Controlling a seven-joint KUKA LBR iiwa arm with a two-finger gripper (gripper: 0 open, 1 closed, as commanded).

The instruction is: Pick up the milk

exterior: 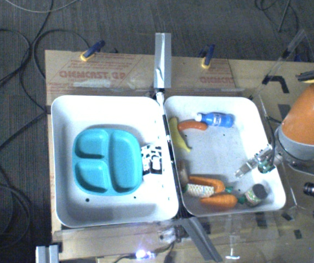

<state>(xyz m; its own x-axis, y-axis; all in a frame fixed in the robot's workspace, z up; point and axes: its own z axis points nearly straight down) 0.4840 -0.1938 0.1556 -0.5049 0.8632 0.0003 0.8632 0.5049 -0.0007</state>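
Claw (253,165) first: it sits at the right side of the frame, over the right bin (244,104), close to that bin's right wall and above a bare patch of its floor. How far open it is cannot be told, since the tip is a small pale blur at this slant. It stands apart from everything in the bin. The nearest thing is a dark round object (258,191) just below it in the picture. The arm's orange band (308,119) bulks large at the right edge.

The milk carton (152,159) lies in the other bin, the left bin (63,147), well apart from the claw. It is a small box with black-and-white patches. It lies near the bin's right wall and just beside, perhaps touching, the right edge of a blue compartment tray (108,160). Its long axis seems to run roughly from the top of the frame to the bottom (the carton is too small and blurred to tell which end is its top).

In the right bin, a blue bottle (218,119) with a white cap lies near the upper wall, pointing left. A reddish sausage (192,126) is at its cap end and a banana (177,136) lies along the left wall. Two carrots (207,183) (219,201) lie near the lower wall, with a pale corn cob (199,190) between them. Both bins rest on a brown surface (102,73).
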